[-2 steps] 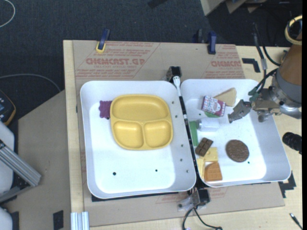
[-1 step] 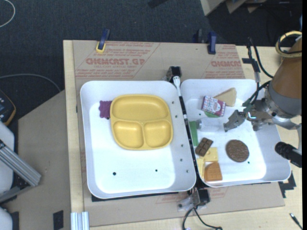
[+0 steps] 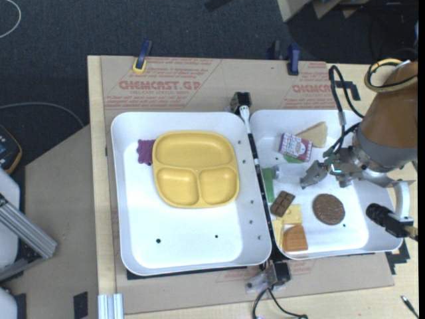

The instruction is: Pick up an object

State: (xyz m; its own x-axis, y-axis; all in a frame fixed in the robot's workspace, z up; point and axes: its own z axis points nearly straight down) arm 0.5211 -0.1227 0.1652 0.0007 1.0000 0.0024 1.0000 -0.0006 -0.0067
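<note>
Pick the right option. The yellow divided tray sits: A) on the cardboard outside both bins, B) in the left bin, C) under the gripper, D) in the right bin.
B: the yellow divided tray lies in the left bin, beside a purple item, while the gripper is over the right bin.

You are looking down from one fixed camera above the bench (image 3: 199,78), tilting at a slant so the far edge is sitting toward the top. It is taking in both white bins: the left bin (image 3: 133,231) and right bin (image 3: 352,244), with dark floor beyond. The arm (image 3: 392,121) is entering from your right.
</note>
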